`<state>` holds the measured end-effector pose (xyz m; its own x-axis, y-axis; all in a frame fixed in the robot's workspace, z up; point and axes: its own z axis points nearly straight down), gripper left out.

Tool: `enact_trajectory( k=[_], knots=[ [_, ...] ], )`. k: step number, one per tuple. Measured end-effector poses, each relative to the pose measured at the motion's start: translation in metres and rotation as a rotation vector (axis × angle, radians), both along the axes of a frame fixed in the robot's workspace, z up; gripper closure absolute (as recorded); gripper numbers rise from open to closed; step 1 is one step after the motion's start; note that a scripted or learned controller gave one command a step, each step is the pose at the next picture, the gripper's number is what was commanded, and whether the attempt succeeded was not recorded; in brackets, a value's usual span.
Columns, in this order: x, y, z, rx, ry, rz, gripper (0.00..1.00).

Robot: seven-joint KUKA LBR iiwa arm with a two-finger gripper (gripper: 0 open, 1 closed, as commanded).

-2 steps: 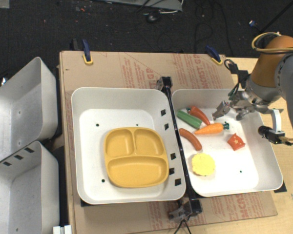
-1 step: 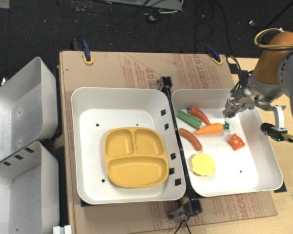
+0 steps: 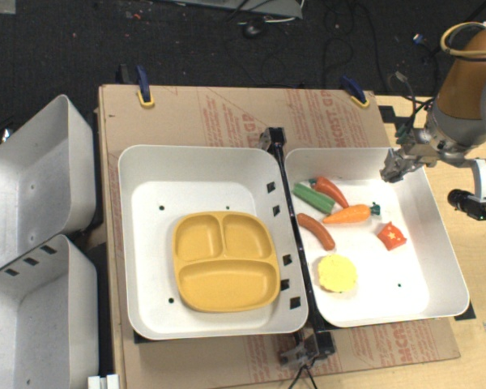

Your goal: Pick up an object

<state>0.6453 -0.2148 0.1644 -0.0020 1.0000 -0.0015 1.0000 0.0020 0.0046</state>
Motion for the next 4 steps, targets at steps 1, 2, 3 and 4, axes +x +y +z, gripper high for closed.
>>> enact_trajectory(
  k=[1, 2, 3, 4],
  knots=[
    [-0.003, 0.006, 0.046, 0.000, 0.000, 0.001, 1.00],
    [-0.003, 0.006, 0.064, 0.000, 0.001, 0.001, 1.00],
    [-0.023, 0.057, 0.075, 0.003, 0.005, 0.005, 1.00],
    [-0.038, 0.115, 0.067, 0.003, 0.007, 0.005, 1.00]
  ],
)
